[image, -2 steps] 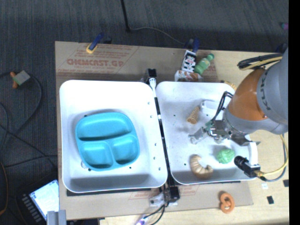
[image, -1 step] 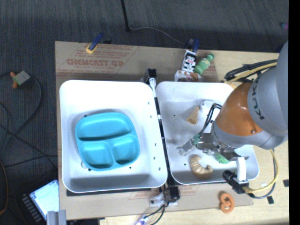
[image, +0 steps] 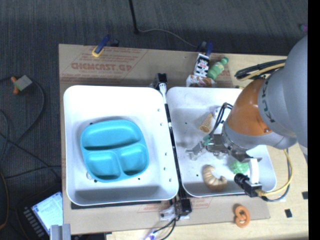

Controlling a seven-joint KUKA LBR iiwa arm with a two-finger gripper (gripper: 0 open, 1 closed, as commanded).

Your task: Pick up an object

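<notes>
In the right bin (image: pixel 185 101), my gripper (image: pixel 198 149) hangs low over the floor at the left middle, below the arm's orange band (image: pixel 248 115). A tan croissant-shaped piece (image: pixel 214 178) lies just below and to the right of the gripper, near the front wall. A small beige cone-like piece (image: pixel 206 122) lies above the gripper. A green object (image: pixel 239 167) is partly hidden under the wrist. None of them touches the gripper as far as I can see.
The left bin (image: pixel 75 99) holds a blue divided tray (image: pixel 114 150). Outside the bins, a green bottle (image: pixel 218 68) and a small packet (image: pixel 201 66) lie on the board at the back, a blue clamp (image: pixel 101 45) at the back left, and an orange pretzel (image: pixel 242 215) at the front right.
</notes>
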